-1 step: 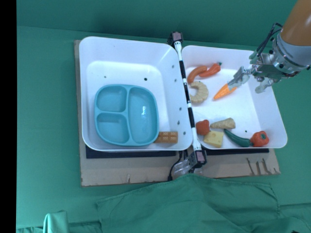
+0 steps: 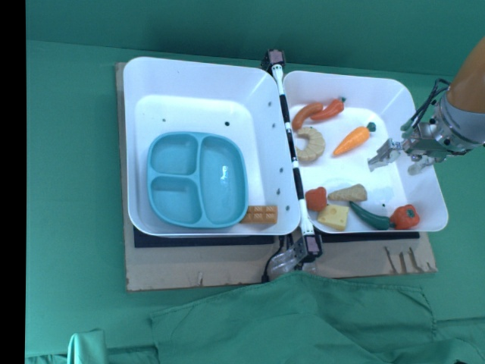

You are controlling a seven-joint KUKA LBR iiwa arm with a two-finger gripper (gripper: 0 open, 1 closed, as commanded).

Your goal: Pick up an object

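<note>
Grey arm with orange band [image 2: 471,89] reaching in from right, gripper [image 2: 399,160] over right shallow white bin [image 2: 424,196], fingers [image 2: 381,158] spread apart, grasping nothing, near orange toy carrot [image 2: 352,140]

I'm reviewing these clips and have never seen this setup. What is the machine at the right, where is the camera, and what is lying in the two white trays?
One fixed camera looks down at a slant on two white bins. The robot arm reaches in from the right; its gripper hangs open over the right bin, holding nothing. That bin holds toy food: a carrot, a red chili, a sausage, a croissant, a strawberry, cheese. The left bin holds a blue divided plate and a waffle.
</note>
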